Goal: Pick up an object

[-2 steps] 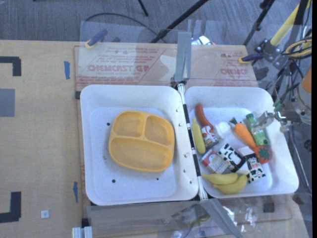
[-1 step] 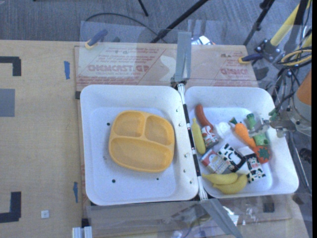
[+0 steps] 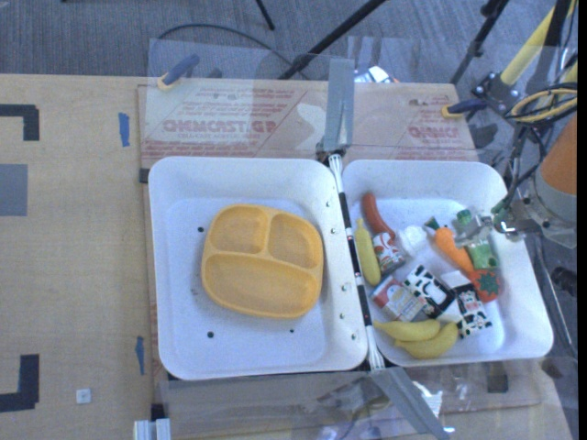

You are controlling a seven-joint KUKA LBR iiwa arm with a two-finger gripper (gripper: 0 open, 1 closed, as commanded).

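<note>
Carrot (image 3: 456,250) lies just beside gripper (image 3: 500,223), whose grip I cannot tell.

Arm enters at right edge: rounded orange band segment (image 3: 566,159) on top, pale grey housing below it, mostly cropped by the frame. Small grey metal gripper assembly (image 3: 504,223) at the wrist end, boxy, with dark fittings; detail too small to resolve. Thin dark cables run along the wrist section, and a bundle of yellow and black cables (image 3: 548,102) loops above it. No markings or screws legible at this resolution.
</note>
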